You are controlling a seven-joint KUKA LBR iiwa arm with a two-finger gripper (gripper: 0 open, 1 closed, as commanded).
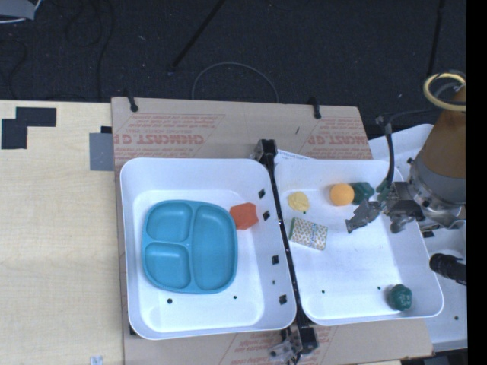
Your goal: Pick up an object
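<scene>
Dark floor with loose cables ran along the top of the camera view, and below it a cardboard sheet (228, 128) lay under two white bins on my pale bench. On that cardboard I could make out reversed reddish print, apparently a brand stamp seen upside down; I would not vouch for the letters.

My left bin (129, 204) held a blue divided plate (190, 245) with an orange-red block (244, 215) touching its upper right edge. My right bin (426, 280) held the likelier targets: a pale yellow lump (298, 201), an orange ball (342, 195), a teal piece (362, 191) just beside the ball, a small speckled packet (308, 234) whose pattern was too fine for me to read, and a dark green ball (399, 297) near the lower right corner.

I had the gripper (378, 210) low over the right bin's upper right part, close to the teal piece and the orange ball. Its dark fingers looked spread apart, with nothing between them.

I judged the step to be the approach before closing. To do it well I would have centred the fingers over one object alone, since the ball and teal piece sat so near each other that a sloppy descent could nudge one away. The ball would likely roll, so a straight drop and a square close seemed wise.
</scene>
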